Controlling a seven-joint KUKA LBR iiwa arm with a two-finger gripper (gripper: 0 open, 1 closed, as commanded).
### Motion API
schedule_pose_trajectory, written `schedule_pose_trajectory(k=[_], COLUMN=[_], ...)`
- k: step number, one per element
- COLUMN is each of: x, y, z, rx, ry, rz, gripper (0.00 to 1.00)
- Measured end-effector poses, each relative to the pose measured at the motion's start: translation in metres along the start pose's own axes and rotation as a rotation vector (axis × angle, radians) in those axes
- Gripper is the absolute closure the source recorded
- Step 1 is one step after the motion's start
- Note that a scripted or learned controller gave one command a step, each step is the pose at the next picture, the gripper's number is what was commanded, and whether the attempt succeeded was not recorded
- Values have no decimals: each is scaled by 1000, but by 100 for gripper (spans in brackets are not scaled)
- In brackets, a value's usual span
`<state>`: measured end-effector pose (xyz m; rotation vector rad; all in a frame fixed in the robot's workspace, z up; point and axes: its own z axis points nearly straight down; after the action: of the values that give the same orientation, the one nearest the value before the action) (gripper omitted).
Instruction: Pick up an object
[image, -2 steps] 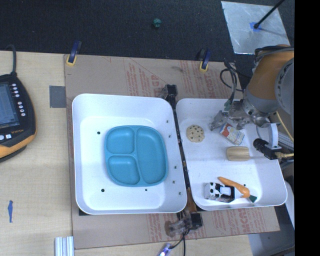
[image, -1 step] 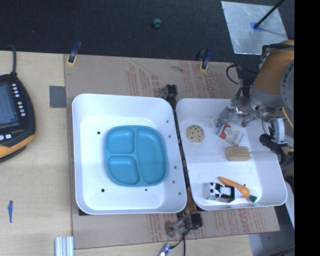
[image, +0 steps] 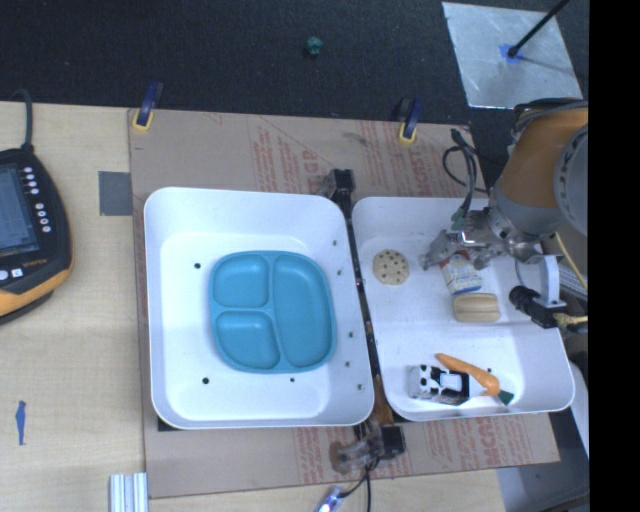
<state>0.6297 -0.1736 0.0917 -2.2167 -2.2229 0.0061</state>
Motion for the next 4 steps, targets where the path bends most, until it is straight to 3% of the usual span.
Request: schedule_pose_trajectory(k=[1, 3, 4], x=[-18, -17, -20], y=[27, 27, -57], z=[-1, -1, 0], rx=[-2, -1, 1], ry=[1, 2, 0], rz=[-2, -2, -2], gripper=[0, 0, 0])
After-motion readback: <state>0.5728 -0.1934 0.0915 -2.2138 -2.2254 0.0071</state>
